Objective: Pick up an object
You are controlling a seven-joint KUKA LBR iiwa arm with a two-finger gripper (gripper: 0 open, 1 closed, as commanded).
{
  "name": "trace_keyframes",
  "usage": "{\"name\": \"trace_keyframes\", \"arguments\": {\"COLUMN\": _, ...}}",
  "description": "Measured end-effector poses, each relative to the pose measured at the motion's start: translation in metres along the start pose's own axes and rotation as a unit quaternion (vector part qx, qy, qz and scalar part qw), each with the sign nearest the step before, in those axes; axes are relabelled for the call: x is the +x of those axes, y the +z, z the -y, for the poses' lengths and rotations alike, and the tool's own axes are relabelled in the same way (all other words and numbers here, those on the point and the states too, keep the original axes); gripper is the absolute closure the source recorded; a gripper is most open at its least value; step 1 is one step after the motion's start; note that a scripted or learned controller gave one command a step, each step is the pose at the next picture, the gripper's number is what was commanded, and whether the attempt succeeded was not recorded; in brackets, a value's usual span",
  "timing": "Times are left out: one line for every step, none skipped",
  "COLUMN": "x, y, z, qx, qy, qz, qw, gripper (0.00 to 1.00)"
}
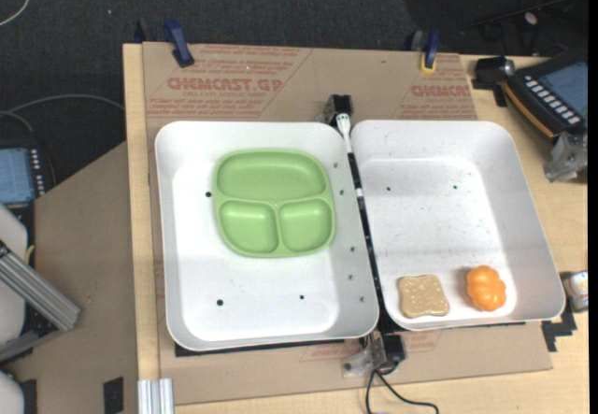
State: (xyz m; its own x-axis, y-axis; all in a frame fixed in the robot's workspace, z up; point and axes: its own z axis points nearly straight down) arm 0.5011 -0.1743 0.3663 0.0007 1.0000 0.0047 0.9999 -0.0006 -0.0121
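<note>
End effector spread or pressed together, I cannot tell, and the likely pick sits in the right bin's (439,207) near corner, a small orange fruit (484,288) beside a tan toast slice (423,295) (probably light, firm, smooth, prone to rolling), best pinched across its middle.

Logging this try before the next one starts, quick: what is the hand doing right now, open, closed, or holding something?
Hand: cannot be told from this picture.
The orange fruit and the cracker both lie loose in the right bin.
</note>
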Motion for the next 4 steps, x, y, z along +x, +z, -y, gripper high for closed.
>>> {"name": "trace_keyframes", "arguments": {"x": 0.103, "y": 0.066, "z": 0.022, "qx": -0.001, "qy": -0.005, "qz": 0.0, "qw": 1.0, "gripper": 1.0}}
{"name": "trace_keyframes", "arguments": {"x": 0.2, "y": -0.005, "z": 0.021, "qx": -0.011, "qy": -0.007, "qz": 0.001, "qw": 0.9999, "gripper": 1.0}}
{"name": "trace_keyframes", "arguments": {"x": 0.26, "y": -0.035, "z": 0.022, "qx": -0.009, "qy": -0.004, "qz": 0.001, "qw": 1.0, "gripper": 1.0}}
{"name": "trace_keyframes", "arguments": {"x": 0.275, "y": -0.086, "z": 0.023, "qx": -0.01, "qy": -0.002, "qz": 0.001, "qw": 1.0, "gripper": 1.0}}
